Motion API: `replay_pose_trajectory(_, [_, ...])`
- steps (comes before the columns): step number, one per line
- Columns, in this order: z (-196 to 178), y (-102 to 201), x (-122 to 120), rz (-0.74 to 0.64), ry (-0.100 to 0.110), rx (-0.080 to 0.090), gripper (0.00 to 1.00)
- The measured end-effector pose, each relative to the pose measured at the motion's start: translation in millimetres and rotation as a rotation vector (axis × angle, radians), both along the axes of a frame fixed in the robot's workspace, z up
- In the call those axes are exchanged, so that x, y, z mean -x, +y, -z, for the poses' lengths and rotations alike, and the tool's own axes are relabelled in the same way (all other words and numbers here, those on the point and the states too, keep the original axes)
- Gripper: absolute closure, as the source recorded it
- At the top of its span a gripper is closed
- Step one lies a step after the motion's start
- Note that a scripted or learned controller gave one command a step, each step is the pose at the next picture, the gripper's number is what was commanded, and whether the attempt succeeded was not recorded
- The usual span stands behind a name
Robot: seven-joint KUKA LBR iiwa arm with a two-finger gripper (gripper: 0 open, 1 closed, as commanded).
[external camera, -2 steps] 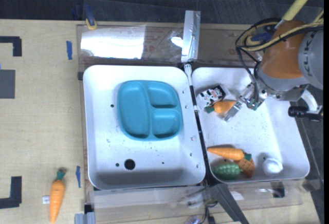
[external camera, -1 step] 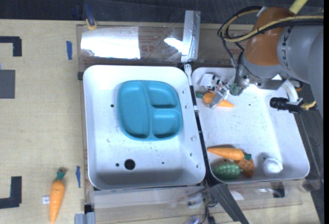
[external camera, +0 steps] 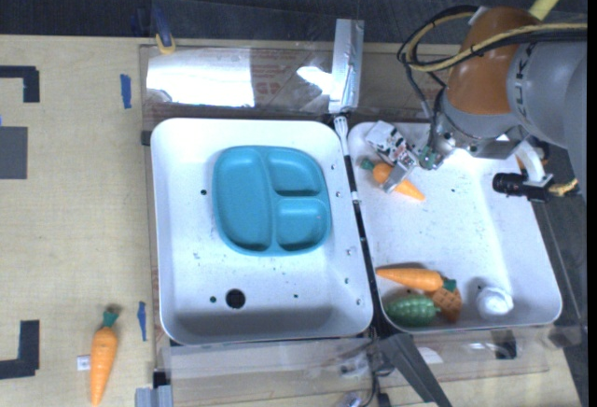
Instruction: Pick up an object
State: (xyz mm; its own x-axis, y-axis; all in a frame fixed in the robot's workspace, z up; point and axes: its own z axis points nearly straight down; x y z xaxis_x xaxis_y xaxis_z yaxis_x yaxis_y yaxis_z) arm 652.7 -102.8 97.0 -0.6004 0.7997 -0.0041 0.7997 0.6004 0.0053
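My gripper (external camera: 399, 168) hangs over the upper left corner of the right bin (external camera: 485, 218), right beside the bin's divider. A small orange toy carrot (external camera: 405, 189) with a green top lies directly beneath it, its tip pointing right. The gripper's tip touches or overlaps the carrot's upper side, and whether the carrot is gripped is hidden. The grey arm with its orange band (external camera: 485, 69) reaches in from the upper right.
At the right bin's front lie a longer carrot (external camera: 410, 278), a green vegetable (external camera: 410, 309), a small orange pineapple-like toy (external camera: 449, 301) and a white object (external camera: 494, 302). The left bin (external camera: 187, 256) holds a blue divided plate (external camera: 272, 198). Another carrot (external camera: 103, 354) lies on the bench, front left.
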Motion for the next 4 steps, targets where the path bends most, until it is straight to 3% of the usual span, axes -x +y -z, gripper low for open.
replay_pose_trajectory(1, [-93.0, 41.3, -13.0, 0.210, -0.006, -0.002, 1.00])
replay_pose_trajectory(2, [-88.8, 39.9, -11.2, 0.212, 0.002, 0.000, 0.00])
replay_pose_trajectory(3, [-19.4, 9.1, 4.9, 0.112, -0.030, -0.001, 0.00])
replay_pose_trajectory(4, [-11.0, 7.6, 10.8, 0.382, -0.027, -0.014, 0.00])
